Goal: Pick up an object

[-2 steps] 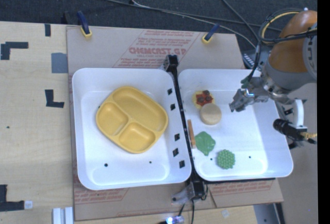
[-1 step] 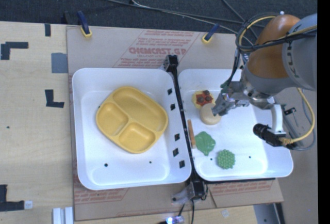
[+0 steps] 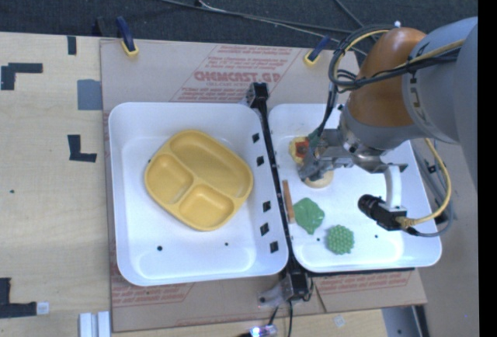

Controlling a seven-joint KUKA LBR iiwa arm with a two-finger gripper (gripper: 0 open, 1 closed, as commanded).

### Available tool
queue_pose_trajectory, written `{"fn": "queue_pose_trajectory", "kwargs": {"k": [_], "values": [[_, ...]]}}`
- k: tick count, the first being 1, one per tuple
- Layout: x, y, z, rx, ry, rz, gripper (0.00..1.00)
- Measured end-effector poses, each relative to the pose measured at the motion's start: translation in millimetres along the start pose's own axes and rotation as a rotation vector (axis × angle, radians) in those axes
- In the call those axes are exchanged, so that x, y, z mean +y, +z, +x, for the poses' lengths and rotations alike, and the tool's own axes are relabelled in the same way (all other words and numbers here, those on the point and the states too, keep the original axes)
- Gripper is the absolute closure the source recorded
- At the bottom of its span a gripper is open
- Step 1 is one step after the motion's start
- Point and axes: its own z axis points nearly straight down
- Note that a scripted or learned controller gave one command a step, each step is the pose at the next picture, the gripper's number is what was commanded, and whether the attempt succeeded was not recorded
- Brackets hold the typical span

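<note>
- The arm (image 3: 419, 87) reached in from the right over the right bin (image 3: 411, 250), its orange band above the wrist.
- The gripper (image 3: 317, 165) sat low in the upper left part of that bin; whether its fingers were open or closed could not be told.
- A small round cream object (image 3: 318, 178) lay right under the gripper, and a yellow and red item (image 3: 299, 148) was just beside it.
- A green leafy piece (image 3: 308, 214) and a green bumpy ball (image 3: 339, 238) lay nearer the front of the bin, close together.
- A thin orange stick (image 3: 286, 199) lay along the bin's left wall.
- The left bin (image 3: 132, 250) held a yellow divided tray (image 3: 198, 178), tilted on the diagonal.
</note>
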Motion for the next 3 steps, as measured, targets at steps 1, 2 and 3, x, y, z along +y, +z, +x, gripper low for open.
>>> {"fn": "queue_pose_trajectory", "kwargs": {"k": [1,2,3], "values": [[0.2,2.9,54.7,0.001,-0.001,0.000,1.00],[-2.3,-20.7,106.6,-0.001,-0.001,-0.003,1.00],[-2.7,-24.0,151.4,-0.002,-0.001,-0.002,1.00]]}}
